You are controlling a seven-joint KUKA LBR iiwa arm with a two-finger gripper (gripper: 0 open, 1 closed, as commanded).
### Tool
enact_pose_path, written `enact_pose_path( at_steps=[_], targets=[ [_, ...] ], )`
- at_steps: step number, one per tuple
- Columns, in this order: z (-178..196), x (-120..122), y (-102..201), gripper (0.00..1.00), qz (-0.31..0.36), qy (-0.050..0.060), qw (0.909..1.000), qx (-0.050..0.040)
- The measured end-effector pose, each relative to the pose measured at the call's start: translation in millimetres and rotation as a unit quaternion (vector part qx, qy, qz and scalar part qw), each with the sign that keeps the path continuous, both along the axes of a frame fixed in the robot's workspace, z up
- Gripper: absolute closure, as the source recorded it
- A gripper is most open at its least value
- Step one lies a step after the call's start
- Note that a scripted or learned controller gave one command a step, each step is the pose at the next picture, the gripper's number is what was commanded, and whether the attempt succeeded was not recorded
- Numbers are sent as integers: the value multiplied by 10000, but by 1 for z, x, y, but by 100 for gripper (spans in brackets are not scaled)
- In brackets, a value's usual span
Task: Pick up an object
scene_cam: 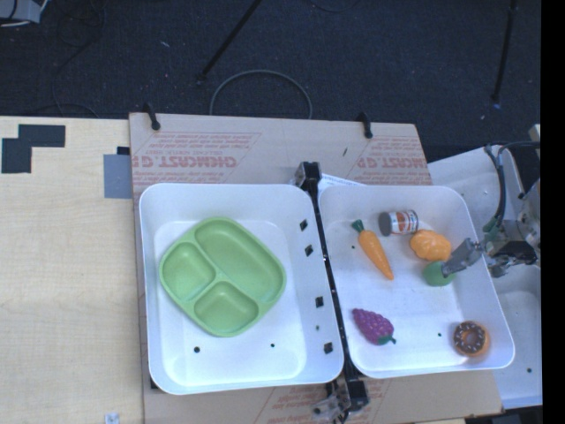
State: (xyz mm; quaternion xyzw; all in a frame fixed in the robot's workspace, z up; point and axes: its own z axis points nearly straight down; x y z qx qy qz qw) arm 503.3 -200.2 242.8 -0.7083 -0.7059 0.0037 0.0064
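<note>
The right bin [415, 360] holds several toy foods. An orange carrot [374, 252] lies near its left side, with a small can [402, 222] on its side behind it. An orange fruit [429, 245] sits beside the can, and a green round object [433, 276] sits just in front of the fruit. A purple grape bunch [373, 325] and a chocolate donut [470, 338] lie at the front. My gripper [459, 260] reaches in over the bin's right rim, its grey tip touching or overlapping the green object's right side.
The left bin [177, 360] holds a green divided plate [222, 275]. A black divider [322, 276] runs between the bins. The arm's wrist and cables [512, 237] hang over the right bin's right rim.
</note>
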Motion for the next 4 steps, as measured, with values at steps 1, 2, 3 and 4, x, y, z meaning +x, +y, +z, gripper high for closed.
enact_pose_path(
  at_steps=[1, 2, 3, 4],
  targets=[
    [6, 2, 0, 0, 17, -56, 10000, -12],
    [-51, -4, 10, 0, 19, -31, 10000, -1],
    [-113, -2, 5, 0, 16, -36, 10000, -3],
    [-157, -2, 6, 0, 10, -60, 10000, -14]
  ],
)
